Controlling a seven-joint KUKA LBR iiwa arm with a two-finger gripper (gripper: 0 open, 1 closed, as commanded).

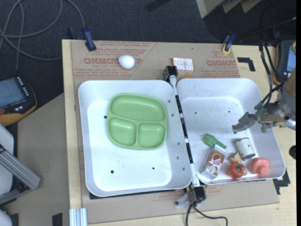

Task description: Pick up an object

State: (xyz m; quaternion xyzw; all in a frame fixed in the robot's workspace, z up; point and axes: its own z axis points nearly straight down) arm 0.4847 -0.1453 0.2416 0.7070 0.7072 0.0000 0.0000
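Note:
Several small objects lie in the front part of the right bin (221, 95). They are a green stick-like piece (214, 141), a white and red carton (214, 164), a small white cylinder (244, 148), a red tomato-like toy (236, 169) and a pink-red toy (259, 165). My gripper (241, 125) hangs over the right side of this bin, just above and behind the white cylinder. It points left and down. Nothing shows in its grasp.
A green divided plate (137, 121) sits in the left bin (94, 164). Behind the bins, a white egg (126, 61) and a small pink and white box (183, 63) rest on the cardboard. Blue clamps (88, 39) hold the board's back edge.

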